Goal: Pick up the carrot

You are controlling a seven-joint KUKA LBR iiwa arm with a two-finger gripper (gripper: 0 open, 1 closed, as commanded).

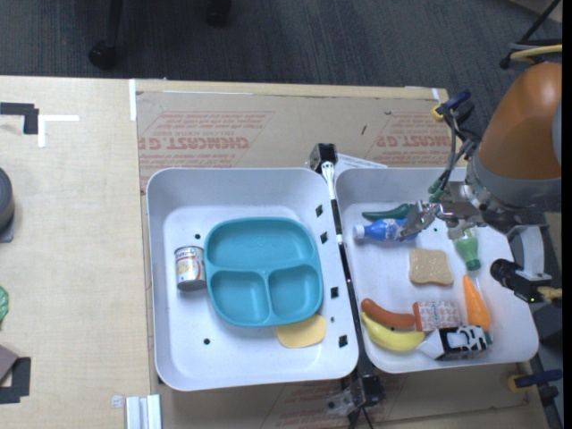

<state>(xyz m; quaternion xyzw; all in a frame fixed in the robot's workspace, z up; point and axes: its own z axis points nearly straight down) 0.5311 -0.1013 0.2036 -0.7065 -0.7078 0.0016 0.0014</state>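
Light fell evenly and fairly bright from above, leaving only short, soft shadows inside the white bins (161, 239). The bin floors looked slightly washed out, with mild sheen on the teal tray (264, 271). Detail was soft and grainy throughout; the floor beyond the bench's far edge stayed dim.

left bin: teal tray (264, 270), can (189, 267) | right bin: banana (391, 336) (beside hot dog (387, 313))

Two bins sit side by side. In the left bin (170, 347) a divided tray (264, 271) lies central, a can (189, 267) at its nine o'clock. In the right bin (518, 347), the carrot (476, 302) lies at four o'clock of the bread slice (431, 267); a banana (393, 336) lies at seven o'clock.
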